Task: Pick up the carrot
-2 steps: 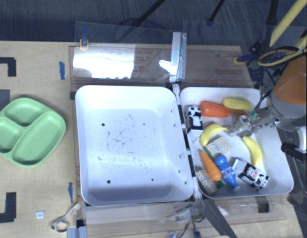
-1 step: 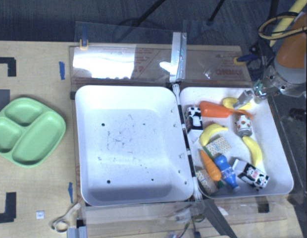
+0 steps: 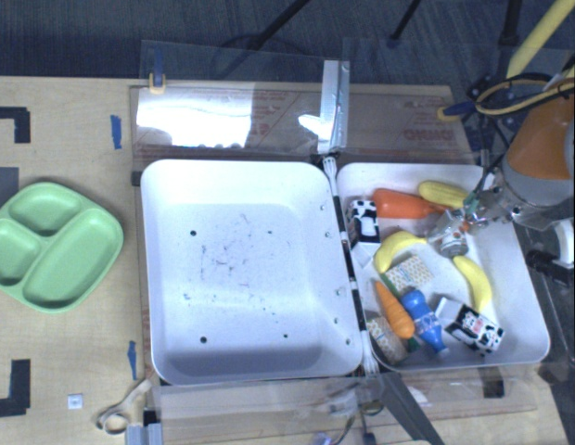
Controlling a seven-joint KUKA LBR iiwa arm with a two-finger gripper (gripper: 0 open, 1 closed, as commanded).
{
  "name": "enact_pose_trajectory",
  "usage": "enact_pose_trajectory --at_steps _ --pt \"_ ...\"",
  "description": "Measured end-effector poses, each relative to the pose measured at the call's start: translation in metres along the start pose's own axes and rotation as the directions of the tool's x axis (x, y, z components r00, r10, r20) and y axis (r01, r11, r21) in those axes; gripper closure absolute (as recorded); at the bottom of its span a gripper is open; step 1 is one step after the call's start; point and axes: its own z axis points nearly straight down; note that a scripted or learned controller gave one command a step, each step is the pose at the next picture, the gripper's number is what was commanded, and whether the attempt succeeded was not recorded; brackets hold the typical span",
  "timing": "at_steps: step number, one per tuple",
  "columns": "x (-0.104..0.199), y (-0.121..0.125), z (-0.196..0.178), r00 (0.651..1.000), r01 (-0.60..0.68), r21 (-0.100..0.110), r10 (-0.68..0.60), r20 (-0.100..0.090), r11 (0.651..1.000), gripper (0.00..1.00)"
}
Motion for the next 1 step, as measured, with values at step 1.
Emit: enact_pose_trajectory --at_steps 1 --pt "-0.0004 -0.0380 -0.0334 1.000 -0.019 0.005 0.019 0.006 1.000 0.00"
